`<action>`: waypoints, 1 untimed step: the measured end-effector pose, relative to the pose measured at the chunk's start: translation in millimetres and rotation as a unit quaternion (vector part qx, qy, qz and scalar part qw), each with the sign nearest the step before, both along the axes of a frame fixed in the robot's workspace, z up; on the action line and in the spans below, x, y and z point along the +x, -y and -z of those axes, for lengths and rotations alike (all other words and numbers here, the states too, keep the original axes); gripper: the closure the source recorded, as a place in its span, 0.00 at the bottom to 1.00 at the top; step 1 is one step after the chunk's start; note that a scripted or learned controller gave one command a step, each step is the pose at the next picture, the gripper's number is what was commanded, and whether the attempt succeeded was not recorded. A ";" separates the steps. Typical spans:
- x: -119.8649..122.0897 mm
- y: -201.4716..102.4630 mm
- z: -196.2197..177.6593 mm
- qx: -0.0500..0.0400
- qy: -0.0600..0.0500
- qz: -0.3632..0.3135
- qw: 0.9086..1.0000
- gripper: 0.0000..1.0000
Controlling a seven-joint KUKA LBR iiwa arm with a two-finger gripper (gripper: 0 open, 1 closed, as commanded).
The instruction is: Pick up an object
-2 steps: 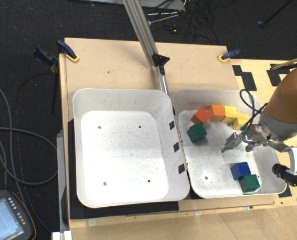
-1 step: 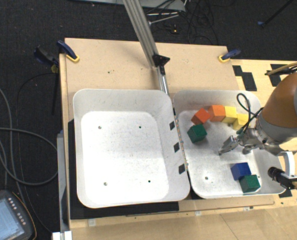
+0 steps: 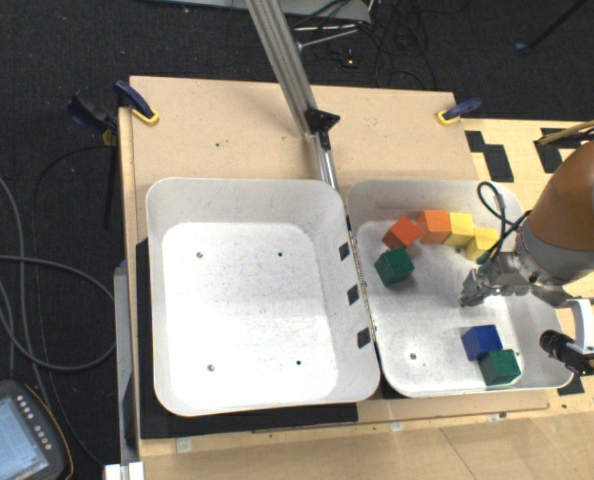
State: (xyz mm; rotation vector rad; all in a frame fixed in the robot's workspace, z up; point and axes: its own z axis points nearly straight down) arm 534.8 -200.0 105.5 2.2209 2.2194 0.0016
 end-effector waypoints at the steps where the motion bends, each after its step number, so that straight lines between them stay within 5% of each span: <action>1: -2.8 8.0 -59.6 -0.001 0.002 0.000 1.000 1.00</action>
